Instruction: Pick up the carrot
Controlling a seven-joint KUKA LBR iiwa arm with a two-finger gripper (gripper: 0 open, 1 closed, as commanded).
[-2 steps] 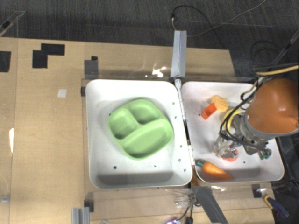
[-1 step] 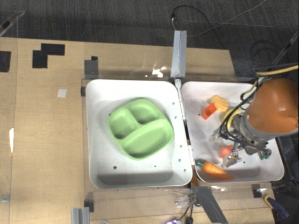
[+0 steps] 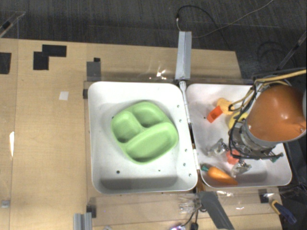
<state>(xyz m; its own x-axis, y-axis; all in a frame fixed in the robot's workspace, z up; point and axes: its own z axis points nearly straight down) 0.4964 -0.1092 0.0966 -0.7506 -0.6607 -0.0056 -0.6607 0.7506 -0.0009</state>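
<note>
Carrot (image 3: 221, 175): orange w/ green tip, lying flat at near edge of right bin (image 3: 286, 176), close to that bin's near-left corner, green end pointing left. Not between my fingers; it lies free on the bin floor.

My end effector (image 3: 230, 155): just beyond the carrot, over the right bin's middle-near area, metal parts reaching down-left from under my wrist. Small red bit visible among the metal parts. Can't tell whether it's wide or narrow; wrist and cables block the view. Nothing seen held.

My arm (image 3: 276, 114): orange band over the right bin's right half, cables (image 3: 242, 107) looped on its left side.

Orange block (image 3: 215, 113): far-left part of right bin, apart from carrot.

Yellow item (image 3: 223, 103): just beyond the orange block, touching or nearly so, partly behind my cables.

Left bin (image 3: 100, 143): beside right bin, sharing middle divider. Holds green divided plate (image 3: 145, 131), 3 compartments, roughly centred and turned at an angle.

Tabletop (image 3: 43, 128): light wood, black marks (image 3: 48, 55) at far left.

Metal bracket (image 3: 184, 54): far side, rising btw the two bins.
</note>
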